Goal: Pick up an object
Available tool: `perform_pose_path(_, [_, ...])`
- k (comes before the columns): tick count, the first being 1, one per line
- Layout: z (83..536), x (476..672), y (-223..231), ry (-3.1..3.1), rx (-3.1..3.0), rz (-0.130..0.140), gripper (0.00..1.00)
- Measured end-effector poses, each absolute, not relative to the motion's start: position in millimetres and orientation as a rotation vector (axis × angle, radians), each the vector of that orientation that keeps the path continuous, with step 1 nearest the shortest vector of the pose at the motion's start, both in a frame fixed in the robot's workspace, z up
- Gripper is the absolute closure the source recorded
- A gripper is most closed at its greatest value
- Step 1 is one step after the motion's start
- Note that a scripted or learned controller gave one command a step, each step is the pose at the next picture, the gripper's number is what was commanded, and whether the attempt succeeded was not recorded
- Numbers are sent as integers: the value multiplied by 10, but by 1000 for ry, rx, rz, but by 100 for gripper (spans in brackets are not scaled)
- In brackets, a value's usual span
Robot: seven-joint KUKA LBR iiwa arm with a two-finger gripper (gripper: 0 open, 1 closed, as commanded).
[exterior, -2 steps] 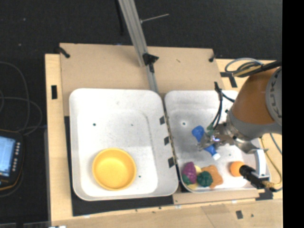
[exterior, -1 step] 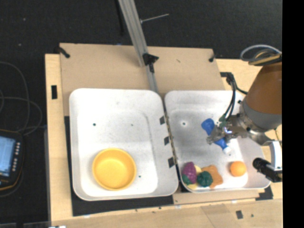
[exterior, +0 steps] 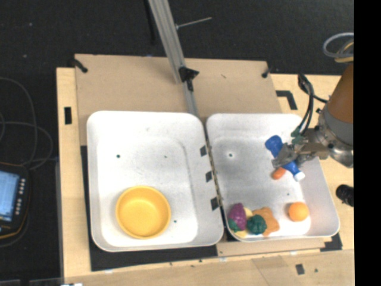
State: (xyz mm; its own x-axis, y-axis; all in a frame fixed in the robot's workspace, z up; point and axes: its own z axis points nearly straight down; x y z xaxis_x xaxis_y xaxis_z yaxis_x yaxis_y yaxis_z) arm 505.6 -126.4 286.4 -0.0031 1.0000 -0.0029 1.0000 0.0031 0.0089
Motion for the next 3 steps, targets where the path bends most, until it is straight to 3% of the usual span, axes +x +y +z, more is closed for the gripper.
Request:
perform_pose_path(1, [2875, 5067, -1273, 2225, 2213, 1, 100])
perform_pose_path(3, [2734, 5589, -423, 2228, 2213, 3, 100])
